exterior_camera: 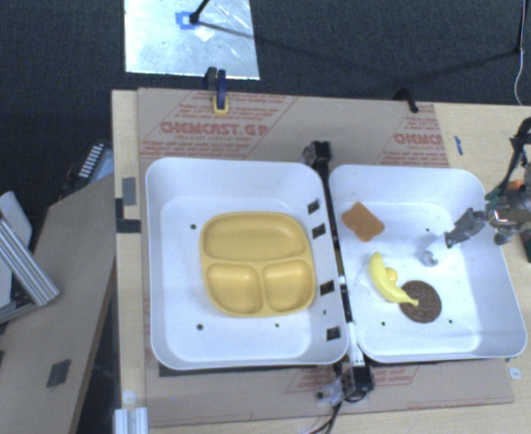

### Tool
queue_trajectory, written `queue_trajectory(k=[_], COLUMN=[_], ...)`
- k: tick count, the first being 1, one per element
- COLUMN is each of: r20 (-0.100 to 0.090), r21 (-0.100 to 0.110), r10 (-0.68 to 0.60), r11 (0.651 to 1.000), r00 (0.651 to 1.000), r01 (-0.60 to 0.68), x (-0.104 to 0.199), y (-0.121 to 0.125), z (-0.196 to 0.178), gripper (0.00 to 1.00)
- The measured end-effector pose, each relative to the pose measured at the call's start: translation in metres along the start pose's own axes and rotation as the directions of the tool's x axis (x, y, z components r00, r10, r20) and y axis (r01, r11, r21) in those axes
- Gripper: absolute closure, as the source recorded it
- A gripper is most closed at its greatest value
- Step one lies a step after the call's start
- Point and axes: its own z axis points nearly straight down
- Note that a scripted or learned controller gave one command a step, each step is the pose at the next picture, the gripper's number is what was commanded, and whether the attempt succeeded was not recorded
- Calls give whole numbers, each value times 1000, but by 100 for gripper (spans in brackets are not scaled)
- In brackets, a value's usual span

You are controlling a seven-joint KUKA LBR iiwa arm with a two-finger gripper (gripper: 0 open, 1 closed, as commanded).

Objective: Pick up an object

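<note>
Three loose candidates for picking, all inside the right bin (496, 269):
- Yellow banana (385, 281): on the right bin's floor, left of centre, curved, lying flat.
- Brown round cookie-like disc (421, 302): on the right bin's floor toward the near wall, touching or just overlapped by the banana's lower end.
- Orange-brown square piece (364, 221): in the right bin's far-left corner area, flat, well apart from the other two.

Small grey blob (426, 258): near the middle of the right bin's floor; too small to identify.

Gripper (453, 236): above the right half of the right bin, slanting down and leftward toward the bin's centre, apart from all three objects. Open or closed: impossible to tell at this angle. Nothing seen held.

Arm (523, 208): reaching in across the right bin's right wall, with cabling bunched above it.

Left bin (170, 269): pressed against the right bin's left wall, joined there by a row of dark clips.

Yellow divided tray (256, 262): beyond the right bin's left wall, centred in the left bin, three compartments facing up.

Brown board with red lettering (247, 120): under the right bin, spreading past it on every side.

Shiny square sheet (191, 25): on the dark floor far beyond the right bin's far-left corner.
</note>
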Motion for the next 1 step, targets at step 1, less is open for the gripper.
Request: queue_trajectory(k=[1], r20=[3], r21=[-11], r10=[-3], r11=[1000], r00=[1000], r01=[3], x=[0], y=[3], z=[-6], gripper=[0])
